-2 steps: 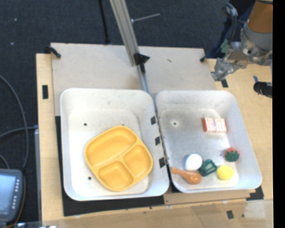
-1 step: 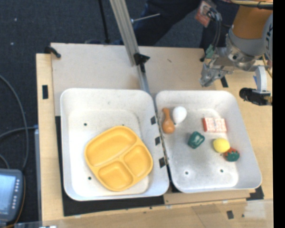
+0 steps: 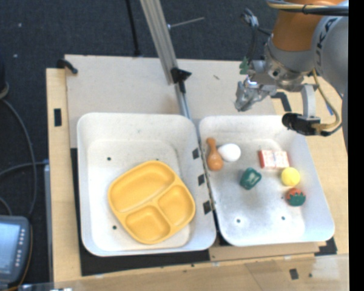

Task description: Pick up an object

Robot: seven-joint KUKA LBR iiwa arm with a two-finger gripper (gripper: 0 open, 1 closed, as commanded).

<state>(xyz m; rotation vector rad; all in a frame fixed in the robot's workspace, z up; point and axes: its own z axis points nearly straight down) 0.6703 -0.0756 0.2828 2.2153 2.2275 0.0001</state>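
Observation:
In the right bin (image 3: 315, 223) lie several small objects: a white egg (image 3: 230, 152) beside a brown pear-shaped piece (image 3: 213, 157), a green pepper-like piece (image 3: 250, 178), a red and white box (image 3: 273, 159), a yellow ball (image 3: 290, 176) and a red and green piece (image 3: 295, 197). My gripper (image 3: 245, 98) hangs above the back rim of the right bin, up and right of the egg. Nothing shows between its fingers.
The left bin (image 3: 94, 156) holds a yellow divided plate (image 3: 150, 201). A slanted metal post (image 3: 161, 35) rises from the bench behind the gap between the bins. The grey arm with its orange band (image 3: 303, 17) occupies the upper right.

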